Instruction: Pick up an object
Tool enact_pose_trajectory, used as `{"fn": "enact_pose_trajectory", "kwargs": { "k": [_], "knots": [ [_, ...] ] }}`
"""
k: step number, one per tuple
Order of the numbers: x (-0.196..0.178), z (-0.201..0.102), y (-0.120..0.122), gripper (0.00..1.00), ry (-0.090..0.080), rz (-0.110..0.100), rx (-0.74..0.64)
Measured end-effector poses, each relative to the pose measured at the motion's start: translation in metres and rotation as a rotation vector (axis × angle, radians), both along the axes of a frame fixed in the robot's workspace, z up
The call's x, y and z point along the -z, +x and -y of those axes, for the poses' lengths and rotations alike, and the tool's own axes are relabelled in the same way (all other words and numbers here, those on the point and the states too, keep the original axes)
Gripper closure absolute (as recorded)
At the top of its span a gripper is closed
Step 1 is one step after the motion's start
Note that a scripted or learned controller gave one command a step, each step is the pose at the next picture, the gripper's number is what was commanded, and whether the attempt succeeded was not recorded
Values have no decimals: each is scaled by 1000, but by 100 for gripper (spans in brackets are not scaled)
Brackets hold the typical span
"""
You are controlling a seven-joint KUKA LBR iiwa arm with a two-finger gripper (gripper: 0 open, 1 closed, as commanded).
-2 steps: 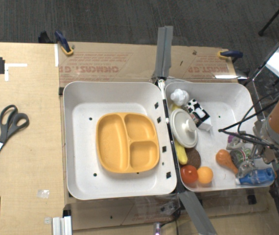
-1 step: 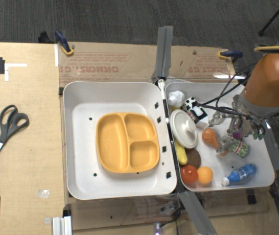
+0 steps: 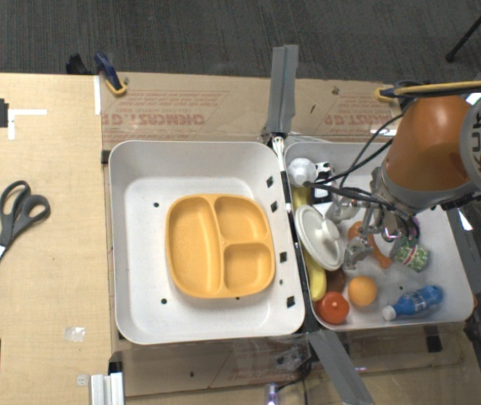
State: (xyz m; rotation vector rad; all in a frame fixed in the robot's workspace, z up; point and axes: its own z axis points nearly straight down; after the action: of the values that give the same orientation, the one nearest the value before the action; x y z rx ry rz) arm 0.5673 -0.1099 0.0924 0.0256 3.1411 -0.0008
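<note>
The arm reaches in from the right of the frame, and its gripper (image 3: 367, 241) hangs low in the right bin (image 3: 451, 306), among the clutter; whether it is wide or narrow I cannot tell. Around it lie a silver bowl (image 3: 318, 236) tilted against the bin's left wall, a banana (image 3: 315, 281), a tomato (image 3: 333, 308), an orange (image 3: 362, 291), a blue bottle (image 3: 413, 302) and a green-labelled can (image 3: 411, 254). The left bin (image 3: 131, 251) holds a yellow divided plate (image 3: 220, 245). Scissors (image 3: 8, 222) lie on the bench (image 3: 38, 310) at far left.
</note>
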Motion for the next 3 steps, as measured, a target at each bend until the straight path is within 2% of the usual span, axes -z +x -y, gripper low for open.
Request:
{"fn": "enact_pose_trajectory", "kwargs": {
  "k": [1,2,3],
  "knots": [
    [-5,23,-55,0,-5,23,-77],
    [-1,6,39,0,-1,7,78],
    [-34,58,-19,0,0,3,5]
  ]
}}
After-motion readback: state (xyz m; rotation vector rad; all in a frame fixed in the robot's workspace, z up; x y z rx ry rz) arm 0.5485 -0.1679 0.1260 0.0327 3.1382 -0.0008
